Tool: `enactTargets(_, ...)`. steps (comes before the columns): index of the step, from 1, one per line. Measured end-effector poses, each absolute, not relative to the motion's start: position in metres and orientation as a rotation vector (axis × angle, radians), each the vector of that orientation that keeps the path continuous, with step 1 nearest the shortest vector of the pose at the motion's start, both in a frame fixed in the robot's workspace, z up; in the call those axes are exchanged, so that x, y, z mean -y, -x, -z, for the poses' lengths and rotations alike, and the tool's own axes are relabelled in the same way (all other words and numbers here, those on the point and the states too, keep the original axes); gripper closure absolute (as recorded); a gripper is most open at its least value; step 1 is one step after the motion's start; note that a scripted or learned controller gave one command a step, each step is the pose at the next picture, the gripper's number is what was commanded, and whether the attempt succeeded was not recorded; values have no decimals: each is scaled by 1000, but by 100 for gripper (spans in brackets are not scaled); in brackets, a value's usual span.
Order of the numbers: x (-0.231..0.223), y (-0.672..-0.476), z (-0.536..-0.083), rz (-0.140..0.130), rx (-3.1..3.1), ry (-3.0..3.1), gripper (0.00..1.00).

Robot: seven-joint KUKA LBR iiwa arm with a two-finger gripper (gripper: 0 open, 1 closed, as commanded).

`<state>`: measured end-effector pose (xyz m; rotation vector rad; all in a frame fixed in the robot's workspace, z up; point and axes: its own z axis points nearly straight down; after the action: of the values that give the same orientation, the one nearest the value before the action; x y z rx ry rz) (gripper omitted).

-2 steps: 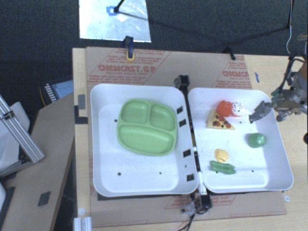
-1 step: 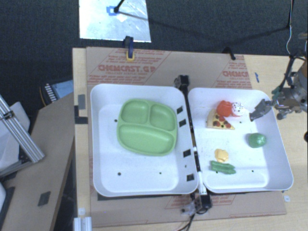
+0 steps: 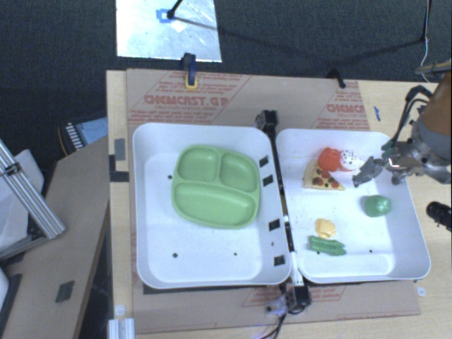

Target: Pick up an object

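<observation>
Nearest you, at the front of the right bin, you see a green pea pod lying flat on the white floor, and just behind it, almost touching, a small yellow piece. Farther back and to the right sits a round green object, alone on bare floor. Look just above it: the gripper hangs over the bin's right half, its two grey fingers spread apart with nothing between them. The left fingertip points toward the middle of the bin and the right one stands near the bin's right wall. The round green object lies just in front of the gripper, slightly nearer you than the gap between the fingers.

To the gripper's left you find a pizza slice, and behind it a red object touching a white ball with red dots. That ball is near the left fingertip, though whether they touch is unclear.

In the left bin a green divided plate lies flat near the middle.

Beyond both bins, brown cardboard covers the bench.
</observation>
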<state>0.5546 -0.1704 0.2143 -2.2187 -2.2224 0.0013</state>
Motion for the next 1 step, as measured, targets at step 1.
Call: enactTargets(1, 165, -556, -152, -2, 2221, 2218, 0)
